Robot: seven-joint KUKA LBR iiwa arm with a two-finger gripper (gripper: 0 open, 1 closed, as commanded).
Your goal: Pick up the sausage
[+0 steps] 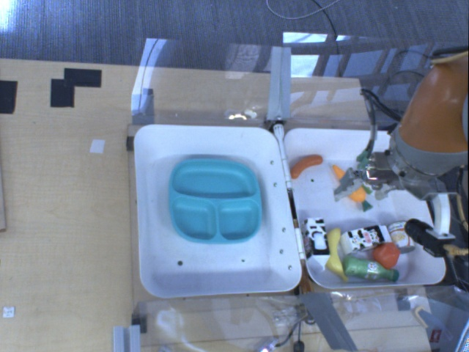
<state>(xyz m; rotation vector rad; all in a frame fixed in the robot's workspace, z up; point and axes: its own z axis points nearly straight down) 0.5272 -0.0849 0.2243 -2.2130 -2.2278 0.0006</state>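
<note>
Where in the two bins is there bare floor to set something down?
Left white bin: bare floor runs all around the turquoise three-compartment tray. Right white bin: a bare patch lies between the orange sausage and the black-and-white carton. Its near edge is crowded, around the yellow banana and green bottle.

Robot lab, bench [66,196] with two white bins [146,270], loose cable [315,9]

The sausage [305,165] lies at the right bin's [322,200] far left corner with bare floor round it, hemmed only by the divider wall [287,189] on its left. Right of it the gripper [361,183] hangs over small orange pieces [338,172], and the near end is crowded with a banana [334,254], cartons [364,237], tomato [386,255] and green bottle [370,269].
</note>
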